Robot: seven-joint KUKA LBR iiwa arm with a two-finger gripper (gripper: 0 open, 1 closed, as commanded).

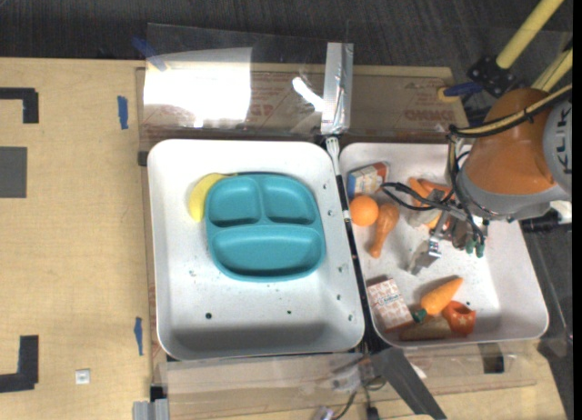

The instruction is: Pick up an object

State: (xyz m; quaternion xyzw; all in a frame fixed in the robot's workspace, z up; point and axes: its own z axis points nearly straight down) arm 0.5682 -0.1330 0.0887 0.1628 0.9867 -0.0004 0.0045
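Camera view from above has the arm (514,150) coming in from the right and standing over the right bin (532,305), its orange band sitting high over the bin's far right corner and the wrist pointing down and a little leftward into the middle of it. The gripper (427,253) hangs low over a bare patch of white floor, cables looped around it; from here I cannot tell how far it is open, and nothing shows between its tips. Things to pick lie all round it: an orange ball (364,211) just left by the divider with a drumstick-shaped piece (382,227) touching it, a small printed box (388,303) nearer the front edge, a toy carrot (439,295) just below the gripper and a red tomato-like piece (460,318) beside the carrot. I'd say the carrot is the nearest fair target; to take it well the gripper should shift toward the front of the bin, turn so it closes across the carrot's narrow width rather than along its length, and come straight down without nudging the red piece. The left bin (173,264) holds a teal divided plate (264,225) with something yellow (200,193) tucked behind it, well apart from the arm.
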